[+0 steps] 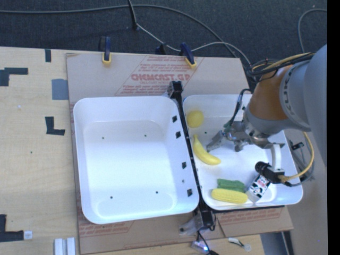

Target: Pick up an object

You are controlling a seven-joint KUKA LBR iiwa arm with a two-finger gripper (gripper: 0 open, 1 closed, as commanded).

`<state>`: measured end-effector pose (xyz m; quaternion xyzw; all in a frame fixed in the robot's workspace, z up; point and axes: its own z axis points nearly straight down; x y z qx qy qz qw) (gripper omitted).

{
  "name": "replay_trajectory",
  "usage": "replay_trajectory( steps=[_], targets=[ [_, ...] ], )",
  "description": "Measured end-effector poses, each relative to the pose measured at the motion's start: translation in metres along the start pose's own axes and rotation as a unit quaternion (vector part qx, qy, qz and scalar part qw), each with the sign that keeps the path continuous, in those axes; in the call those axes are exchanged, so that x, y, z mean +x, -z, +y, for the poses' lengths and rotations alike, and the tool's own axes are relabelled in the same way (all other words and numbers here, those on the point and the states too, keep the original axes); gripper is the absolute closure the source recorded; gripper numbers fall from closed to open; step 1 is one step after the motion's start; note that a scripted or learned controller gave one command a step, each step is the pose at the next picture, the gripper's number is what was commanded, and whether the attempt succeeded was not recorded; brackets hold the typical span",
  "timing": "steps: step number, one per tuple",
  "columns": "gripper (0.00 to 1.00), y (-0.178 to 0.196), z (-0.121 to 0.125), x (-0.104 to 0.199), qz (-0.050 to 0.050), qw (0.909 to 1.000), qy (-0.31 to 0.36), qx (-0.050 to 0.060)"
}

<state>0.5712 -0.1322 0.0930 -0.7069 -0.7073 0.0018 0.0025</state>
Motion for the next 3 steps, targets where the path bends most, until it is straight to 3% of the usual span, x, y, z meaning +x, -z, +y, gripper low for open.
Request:
replay_trajectory(
  steps=[1,2,3],
  targets=[
    [0.00,-0.008,0.000,0.000,-0.001,1.0000,0.000,-0.003],
    [1.00,0.003,0.001,0.000,-0.001,1.0000,0.000,-0.004],
    [1.00,0.059,0.010,0.005,-0.001,1.0000,0.000,-0.005]
  ],
)
